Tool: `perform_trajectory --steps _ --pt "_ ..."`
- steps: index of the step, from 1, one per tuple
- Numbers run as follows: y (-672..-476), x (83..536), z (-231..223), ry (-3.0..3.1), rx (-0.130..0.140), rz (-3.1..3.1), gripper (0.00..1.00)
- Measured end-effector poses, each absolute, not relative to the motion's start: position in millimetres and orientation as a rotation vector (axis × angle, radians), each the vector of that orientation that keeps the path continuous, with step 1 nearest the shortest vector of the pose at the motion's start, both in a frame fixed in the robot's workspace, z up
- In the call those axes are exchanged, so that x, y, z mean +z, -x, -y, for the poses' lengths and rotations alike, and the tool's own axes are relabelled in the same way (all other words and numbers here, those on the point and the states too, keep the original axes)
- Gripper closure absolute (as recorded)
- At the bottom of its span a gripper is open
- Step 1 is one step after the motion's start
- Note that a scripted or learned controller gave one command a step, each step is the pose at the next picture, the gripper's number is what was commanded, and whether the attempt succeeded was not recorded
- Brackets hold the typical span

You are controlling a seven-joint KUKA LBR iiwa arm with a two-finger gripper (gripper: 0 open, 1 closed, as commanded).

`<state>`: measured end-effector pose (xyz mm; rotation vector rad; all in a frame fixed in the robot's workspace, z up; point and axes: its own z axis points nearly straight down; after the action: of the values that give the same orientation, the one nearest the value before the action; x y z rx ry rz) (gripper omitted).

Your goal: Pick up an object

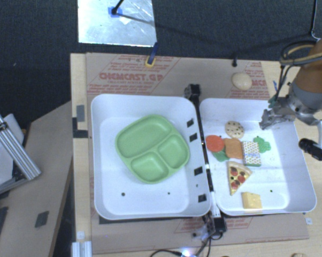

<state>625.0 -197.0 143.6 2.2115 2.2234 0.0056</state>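
Grey gripper (268, 120) hovers over the right bin's (294, 197) upper right corner; whether it's open or shut, I cannot tell. Toy foods cluster below-left: cookie (235, 128), tomato (215, 143), pizza slice (237, 176), cheese wedge (251, 200). Green divided plate (152, 148) fills the left bin (105, 197).

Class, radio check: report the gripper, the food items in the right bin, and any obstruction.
Gripper over right bin's upper right corner, holding nothing seen. Cookie nearest, untouched. Path looks clear.
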Motion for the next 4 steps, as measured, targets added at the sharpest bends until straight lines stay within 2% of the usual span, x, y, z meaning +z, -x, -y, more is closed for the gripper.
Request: perform_trajectory --steps 1,2,3,4 --pt "-617.7 202 196 -2.21 0.006 -2.222 1.0" --pt "-619.2 227 196 -2.211 0.004 -2.225 1.0" --pt "-616.5 237 138 -2.209 0.006 -2.232 1.0" --pt "-613.1 224 82 -2.211 0.004 -2.233 1.0"
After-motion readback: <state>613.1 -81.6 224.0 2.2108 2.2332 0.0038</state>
